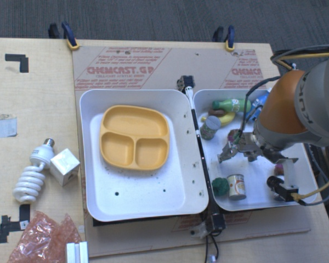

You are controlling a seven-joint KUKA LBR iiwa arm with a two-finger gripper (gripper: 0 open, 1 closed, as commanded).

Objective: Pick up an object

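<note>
The right bin [257,199] holds several small things. A green bottle [228,104] and a yellow banana-like piece [226,119] lie at its far end, with a grey cup [210,128] beside them. Near the front wall sit a dark green ball [220,186] and a small can [237,186] on its side. My gripper [232,148] hangs low over the middle of this bin, between the cup and the can. I see nothing held in it. The arm covers the bin's right part.
The left bin [98,201] holds a yellow divided tray [134,137]. Outside the bins, on the bench at the left, lie a spiral light bulb [33,174], a white cube [64,165] and a reddish mesh bag [44,240]. A blue item [259,99] peeks out by the arm.
</note>
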